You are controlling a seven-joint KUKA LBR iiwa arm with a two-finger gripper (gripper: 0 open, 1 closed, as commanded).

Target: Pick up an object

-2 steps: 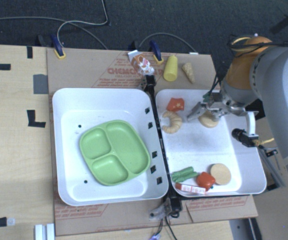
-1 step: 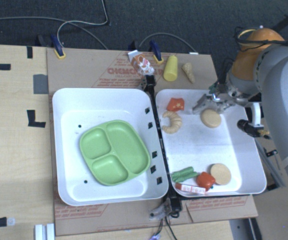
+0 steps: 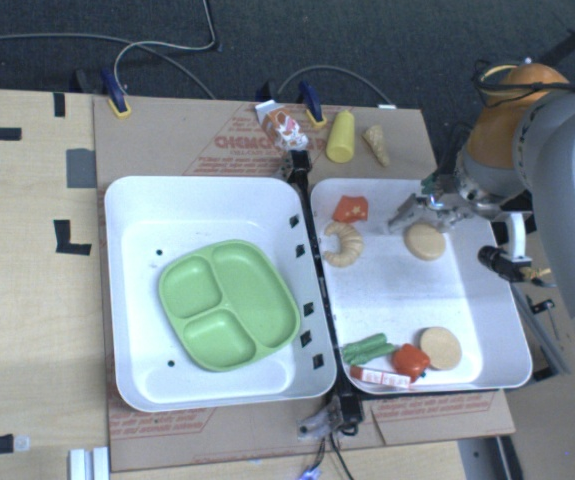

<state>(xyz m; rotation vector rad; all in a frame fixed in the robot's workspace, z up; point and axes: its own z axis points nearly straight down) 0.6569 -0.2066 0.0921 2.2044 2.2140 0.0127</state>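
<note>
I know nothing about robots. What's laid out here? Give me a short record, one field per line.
Left bin: holds a green divided plate
Right bin: red piece, croissant, tan round roll, round biscuit, tomato, green vegetable
Behind the bins: yellow bottle, small carton
Gripper: over the right bin's far end, just beside the tan round roll
Held: nothing visibly between the fingers

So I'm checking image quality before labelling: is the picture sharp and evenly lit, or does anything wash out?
Camera view: soft overall, with small items like the croissant fuzzy at the edges; lighting is even, with faint shadows under the green tray; the right bin floor is bright, so the pale bun blends into it; the gripper looks slightly blurred.
</note>
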